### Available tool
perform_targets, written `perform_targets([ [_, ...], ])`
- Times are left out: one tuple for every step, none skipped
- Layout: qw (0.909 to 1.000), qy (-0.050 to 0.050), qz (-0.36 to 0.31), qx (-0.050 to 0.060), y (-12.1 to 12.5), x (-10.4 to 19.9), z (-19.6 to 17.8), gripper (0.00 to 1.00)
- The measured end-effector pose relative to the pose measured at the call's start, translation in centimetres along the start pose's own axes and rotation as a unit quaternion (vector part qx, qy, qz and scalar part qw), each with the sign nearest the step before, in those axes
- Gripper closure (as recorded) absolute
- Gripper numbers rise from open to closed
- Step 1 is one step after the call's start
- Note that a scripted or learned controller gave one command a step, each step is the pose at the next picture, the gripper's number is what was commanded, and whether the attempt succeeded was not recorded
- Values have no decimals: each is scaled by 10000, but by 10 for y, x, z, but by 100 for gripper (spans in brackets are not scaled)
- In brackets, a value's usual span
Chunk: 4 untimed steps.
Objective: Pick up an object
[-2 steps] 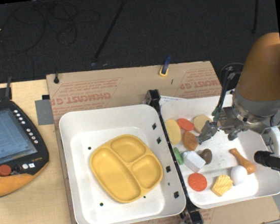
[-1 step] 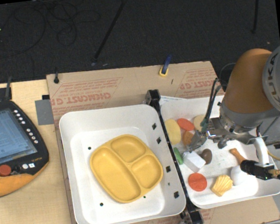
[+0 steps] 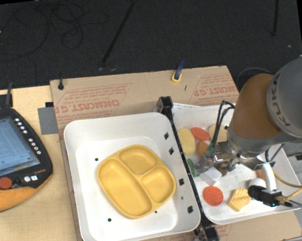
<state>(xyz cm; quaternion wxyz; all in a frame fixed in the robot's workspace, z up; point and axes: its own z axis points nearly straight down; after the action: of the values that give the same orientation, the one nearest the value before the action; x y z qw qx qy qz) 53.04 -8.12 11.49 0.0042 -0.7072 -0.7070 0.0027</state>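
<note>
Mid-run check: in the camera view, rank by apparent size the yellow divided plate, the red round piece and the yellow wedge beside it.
Largest: the yellow divided plate, by a wide margin.
Then: the red round piece and the yellow wedge look about alike, so I won't rank one over the other.

Both bins are plain white, the left bin speckled with a few small dark dots. The plate is butter yellow all over. In the right bin I see a red ball, a pale yellow ridged wedge, a soft yellow lump and an orange-red piece. The cardboard is brown with faded red lettering. The arm is grey with an orange band, the tablet black with an orange underside
</note>
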Motion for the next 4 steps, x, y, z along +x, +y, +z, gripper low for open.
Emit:
perform_targets([
  [10000, -10, 5, -27, 0, 1, 29, 0],
  [10000, -5, 52, -21, -1, -1, 18, 100],
  [10000, -10, 47, -49, -1, -8, -26, 100],
  [10000, -10, 1, -54, 6, -4, -72, 100],
])
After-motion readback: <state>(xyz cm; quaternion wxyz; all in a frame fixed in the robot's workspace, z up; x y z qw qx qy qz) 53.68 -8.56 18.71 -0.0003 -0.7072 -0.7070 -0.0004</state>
